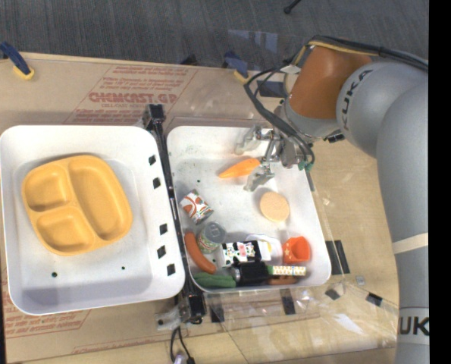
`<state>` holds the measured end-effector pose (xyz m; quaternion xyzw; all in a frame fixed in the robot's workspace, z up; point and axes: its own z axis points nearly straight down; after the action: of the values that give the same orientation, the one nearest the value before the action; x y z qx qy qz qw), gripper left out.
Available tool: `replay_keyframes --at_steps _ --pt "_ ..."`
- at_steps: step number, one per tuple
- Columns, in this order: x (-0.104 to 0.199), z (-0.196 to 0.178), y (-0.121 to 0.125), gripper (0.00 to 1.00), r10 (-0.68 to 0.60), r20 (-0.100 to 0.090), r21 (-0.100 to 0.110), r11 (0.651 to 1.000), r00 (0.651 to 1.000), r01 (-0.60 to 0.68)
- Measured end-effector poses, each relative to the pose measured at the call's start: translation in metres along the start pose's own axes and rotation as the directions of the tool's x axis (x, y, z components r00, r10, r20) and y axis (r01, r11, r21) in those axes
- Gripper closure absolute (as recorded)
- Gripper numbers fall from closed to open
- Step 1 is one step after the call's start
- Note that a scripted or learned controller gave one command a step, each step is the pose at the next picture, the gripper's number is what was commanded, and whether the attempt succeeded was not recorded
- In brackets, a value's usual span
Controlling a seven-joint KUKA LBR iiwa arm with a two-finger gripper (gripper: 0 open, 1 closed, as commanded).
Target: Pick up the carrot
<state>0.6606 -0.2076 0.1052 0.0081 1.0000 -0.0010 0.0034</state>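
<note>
The orange carrot (237, 169) lies on the floor of the right bin (187, 150), near the bin's far side and pointing left. My gripper (254, 158) hangs low over the carrot's thick right end. Its fingers are spread wide and open, one fingertip (248, 137) beyond the carrot and the other (257, 180) on the near side. The carrot's end sits in the gap between them, and the fingers do not press on it. The carrot rests on the bin floor.
A beige round disc (274, 206) lies just nearer than the gripper. Along the near wall lie a small printed can (195, 205), a tin (210, 237), a sausage (200, 253), a green piece (214, 280), boxes (249, 250) and an orange cup (296, 249). The left bin (13, 271) holds a yellow divided plate (75, 202).
</note>
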Motion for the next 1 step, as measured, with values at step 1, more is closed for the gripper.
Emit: replay_keyframes --at_steps 1 --pt "0.0073 0.0115 0.0022 0.0 0.189 -0.006 -0.001 0.982 0.982 -0.189"
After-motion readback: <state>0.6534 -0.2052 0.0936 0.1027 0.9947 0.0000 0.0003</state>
